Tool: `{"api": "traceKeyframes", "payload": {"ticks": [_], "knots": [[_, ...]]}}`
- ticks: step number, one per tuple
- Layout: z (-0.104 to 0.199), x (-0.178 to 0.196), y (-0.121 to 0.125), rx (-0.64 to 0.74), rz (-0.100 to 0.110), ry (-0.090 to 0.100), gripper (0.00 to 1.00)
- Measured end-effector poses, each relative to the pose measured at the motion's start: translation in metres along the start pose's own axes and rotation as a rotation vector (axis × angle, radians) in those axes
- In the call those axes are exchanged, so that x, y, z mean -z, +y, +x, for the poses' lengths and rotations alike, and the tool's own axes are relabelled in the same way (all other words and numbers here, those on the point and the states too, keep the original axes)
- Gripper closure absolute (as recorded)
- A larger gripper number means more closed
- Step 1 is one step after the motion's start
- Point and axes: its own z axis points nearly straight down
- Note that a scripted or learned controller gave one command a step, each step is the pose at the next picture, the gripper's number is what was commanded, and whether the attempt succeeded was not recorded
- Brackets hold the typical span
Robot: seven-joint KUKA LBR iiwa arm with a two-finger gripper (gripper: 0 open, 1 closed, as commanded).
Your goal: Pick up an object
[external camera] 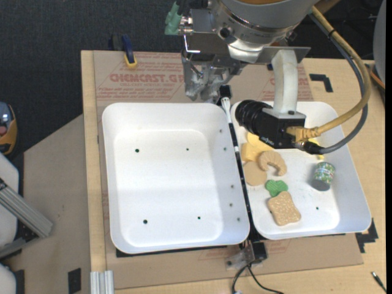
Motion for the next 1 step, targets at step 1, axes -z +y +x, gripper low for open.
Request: {"api": "traceKeyframes", "payload": {"ticks": [1], "knots": [[0.0001, -0.0022, -0.0003, 0.000, 0.005, -0.002, 1.00]]}}
